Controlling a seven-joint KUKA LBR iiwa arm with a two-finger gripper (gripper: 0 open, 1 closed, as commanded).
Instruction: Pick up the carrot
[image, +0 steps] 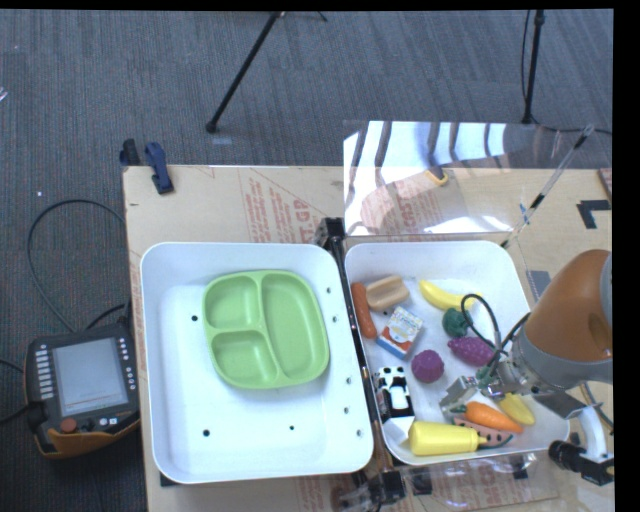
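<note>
Grey carpet surrounds the bench. In the right bin (505, 262), the carrot (491, 416) lies near the front, beside a yellow bottle (442, 437). The gripper (470, 390) hovers just above it, blurred; its state cannot be told.

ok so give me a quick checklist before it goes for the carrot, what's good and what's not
1. Carrot located: ok, it lies in the right bin near the front right corner.
2. End effector near target: ok, just above and left of the carrot.
3. Carrot between the fingers: not ok, it lies beside them, not gripped.
4. Finger opening: cannot tell, too small and cluttered.
5. Clearance around carrot: not ok, the yellow bottle and a small yellow fruit crowd it.
6. Cable path: cannot tell, the black loop hangs over the purple grapes.
</note>
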